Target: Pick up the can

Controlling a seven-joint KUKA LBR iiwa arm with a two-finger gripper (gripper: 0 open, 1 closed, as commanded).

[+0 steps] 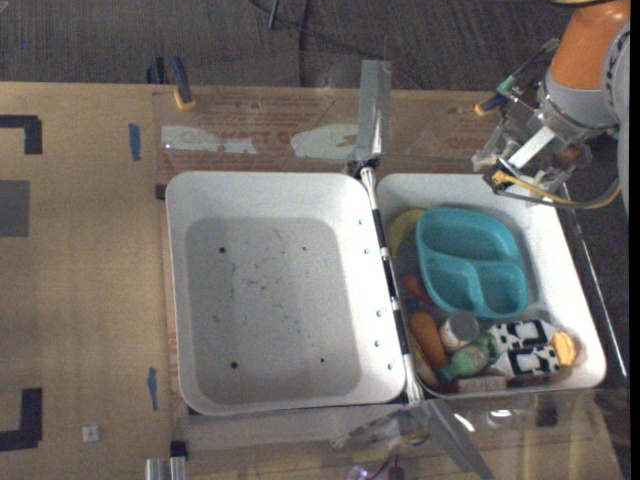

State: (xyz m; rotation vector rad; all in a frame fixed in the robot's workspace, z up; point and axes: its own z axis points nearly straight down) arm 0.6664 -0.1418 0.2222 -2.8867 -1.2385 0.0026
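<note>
Gripper poised over far rim of right bin, well apart from contents; released or clenched, cannot tell. One can, grey top up, toward that bin's near side, just beside one teal tray, one orange piece (possibly carrot), one green bottle and one cow-patterned carton. Two white bins in all, left bin alongside. Wooden bench with blue tape bits. Dark carpet and cables beyond.

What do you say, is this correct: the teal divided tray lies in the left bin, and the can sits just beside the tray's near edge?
Not quite. The camera view shows the teal divided tray lying in the right bin, not in the left one. The rest holds: the can sits just beside the tray's near edge.
</note>
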